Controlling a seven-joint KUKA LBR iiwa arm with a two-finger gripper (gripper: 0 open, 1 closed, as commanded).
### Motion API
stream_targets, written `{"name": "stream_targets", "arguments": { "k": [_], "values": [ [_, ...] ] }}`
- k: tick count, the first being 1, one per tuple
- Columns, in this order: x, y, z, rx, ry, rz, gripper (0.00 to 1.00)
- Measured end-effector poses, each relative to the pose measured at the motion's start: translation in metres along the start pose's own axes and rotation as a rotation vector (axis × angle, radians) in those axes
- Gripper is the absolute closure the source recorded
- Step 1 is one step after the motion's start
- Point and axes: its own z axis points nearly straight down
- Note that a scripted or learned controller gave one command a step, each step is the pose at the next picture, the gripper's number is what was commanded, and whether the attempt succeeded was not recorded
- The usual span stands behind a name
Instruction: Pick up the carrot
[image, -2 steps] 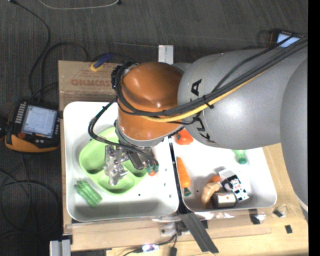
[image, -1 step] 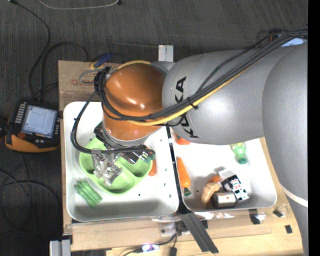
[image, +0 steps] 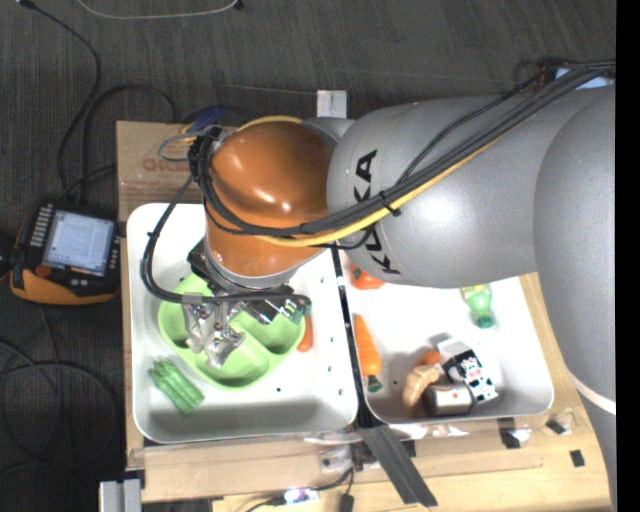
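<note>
Carrot (image: 366, 347) lies untouched in the right bin (image: 520, 400), just beside the divider. My gripper (image: 222, 335) hangs over the green bowl (image: 250, 368) in the left bin (image: 150, 300), metal fingers empty and slightly parted. Pickup remains undone.

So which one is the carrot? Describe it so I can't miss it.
Start at the right bin and go to its left wall. The carrot lies along that wall, a slim orange taper with a green tip at its near end. The neighbouring tan piece is stubbier and lacks green.
</note>
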Motion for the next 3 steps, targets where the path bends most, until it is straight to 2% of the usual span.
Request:
{"name": "stream_targets", "arguments": {
  "k": [3],
  "values": [
    [-0.003,0.001,-0.028,-0.003,-0.01,0.005,1.0]
  ]
}}
